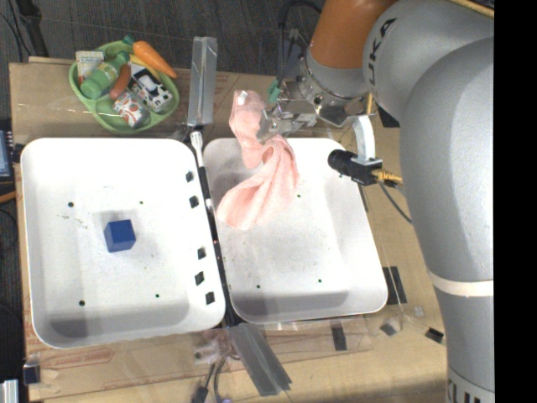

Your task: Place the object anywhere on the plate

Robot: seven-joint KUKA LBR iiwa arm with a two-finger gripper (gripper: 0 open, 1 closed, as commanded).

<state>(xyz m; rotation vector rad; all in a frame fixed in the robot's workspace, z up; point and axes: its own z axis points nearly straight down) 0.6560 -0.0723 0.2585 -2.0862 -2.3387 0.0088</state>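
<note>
Two white bins sit side by side on the bench [49,81]. The left bin [109,296] has a blue cube [120,234] on its floor, a little left of the middle and well apart from the walls. The right bin [306,263] has a pink cloth [267,185] in its far left part.

The gripper [273,131] hangs over the far edge of the right bin, and its fingers are pinched on the cloth near the cloth's top. One bunched end of the cloth stands up just left of the fingers, past the bin's far rim. The rest falls from the fingers in a long fold that slants down and to the left. Its lower end spreads on the bin floor close to the wall between the two bins.

The grey arm [440,149] comes in from the right, with its orange band [352,19] above the wrist.

Beyond the left bin, at the bench's far left corner, stands a green bowl [99,117] heaped with small toys, among them a carrot [152,55].
</note>
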